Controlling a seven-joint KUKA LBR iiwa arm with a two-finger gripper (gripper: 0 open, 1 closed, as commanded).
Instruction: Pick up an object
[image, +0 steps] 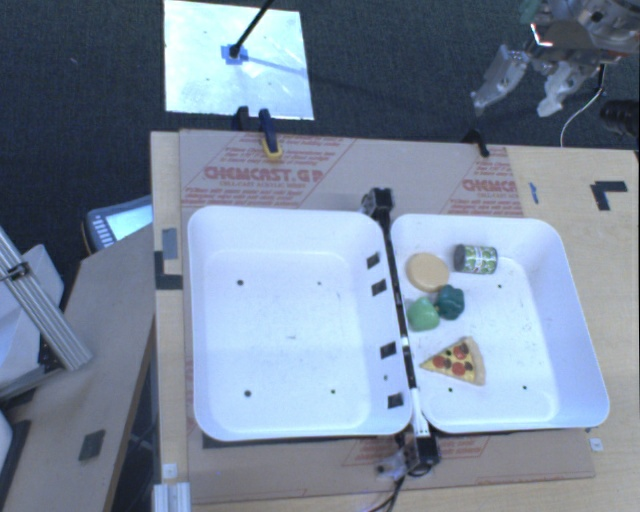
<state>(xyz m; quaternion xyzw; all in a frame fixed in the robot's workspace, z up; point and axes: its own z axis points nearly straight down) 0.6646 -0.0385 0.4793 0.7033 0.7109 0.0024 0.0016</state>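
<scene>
In the right bin (560, 330) lie a pizza slice toy (456, 361), a green lump (423, 314), a dark teal lump (450, 300), a tan round disc (428, 270) and a small green-labelled can (476, 259) on its side. My gripper (525, 88) hangs high at the top right, well beyond the bin's far edge and above the dark floor. Its two pale fingers (497, 80) are spread apart with nothing between them.
The left bin (210, 300) sits beside the right one, joined by a row of black clips (385, 290). A shiny metal sheet (238, 60) lies at the back left. An aluminium rail (40, 310) leans at the left edge.
</scene>
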